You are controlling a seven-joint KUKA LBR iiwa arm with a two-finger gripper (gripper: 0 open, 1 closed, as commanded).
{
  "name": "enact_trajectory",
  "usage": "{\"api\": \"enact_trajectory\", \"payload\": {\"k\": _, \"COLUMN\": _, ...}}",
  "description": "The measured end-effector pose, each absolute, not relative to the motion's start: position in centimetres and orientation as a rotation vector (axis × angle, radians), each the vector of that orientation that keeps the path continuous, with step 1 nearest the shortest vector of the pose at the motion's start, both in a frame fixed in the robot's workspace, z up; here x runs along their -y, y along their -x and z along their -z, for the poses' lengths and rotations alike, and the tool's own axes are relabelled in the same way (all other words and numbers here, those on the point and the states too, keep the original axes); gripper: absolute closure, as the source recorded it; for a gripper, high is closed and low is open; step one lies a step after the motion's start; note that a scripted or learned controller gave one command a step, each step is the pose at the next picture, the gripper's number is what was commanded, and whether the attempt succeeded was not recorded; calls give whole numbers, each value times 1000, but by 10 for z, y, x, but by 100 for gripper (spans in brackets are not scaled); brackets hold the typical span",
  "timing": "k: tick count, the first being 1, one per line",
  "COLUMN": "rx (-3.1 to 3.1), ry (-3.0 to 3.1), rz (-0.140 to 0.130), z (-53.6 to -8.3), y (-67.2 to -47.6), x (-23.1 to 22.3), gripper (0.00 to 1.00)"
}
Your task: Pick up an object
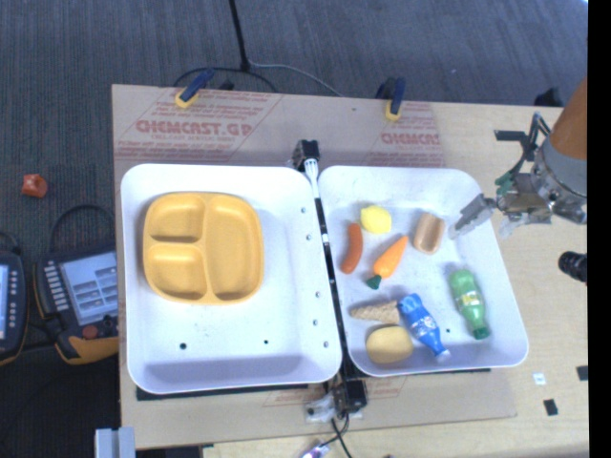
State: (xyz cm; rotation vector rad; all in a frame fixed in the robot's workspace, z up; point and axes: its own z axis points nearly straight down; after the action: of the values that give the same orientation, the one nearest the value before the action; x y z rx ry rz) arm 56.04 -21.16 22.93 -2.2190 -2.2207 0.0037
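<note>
Camera view: right bin point(496, 256) holds the items. Carrot point(389, 259) lies diagonal, green end toward lower left, orange tip toward upper right, between sausage point(352, 249) and bread roll point(428, 232). Green bottle point(469, 302) runs roughly lengthwise, cap toward the bin's lower edge. Arm enters from right, gripper point(474, 213) over the bin's right rim, near the roll; can't tell how far open it is, nothing visibly held.

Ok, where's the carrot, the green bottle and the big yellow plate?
carrot point(390, 255): camera view, on its orange middle.
green bottle point(467, 299): camera view, on its body.
yellow plate point(203, 246): camera view, on the divider ridge near its centre.
</note>
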Motion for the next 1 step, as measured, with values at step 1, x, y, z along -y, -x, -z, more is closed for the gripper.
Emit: {"api": "enact_trajectory", "payload": {"k": 1, "rx": 2358, "ry": 2069, "rz": -4, "z": -120, "y": -554, "x": 125, "gripper": 0}}
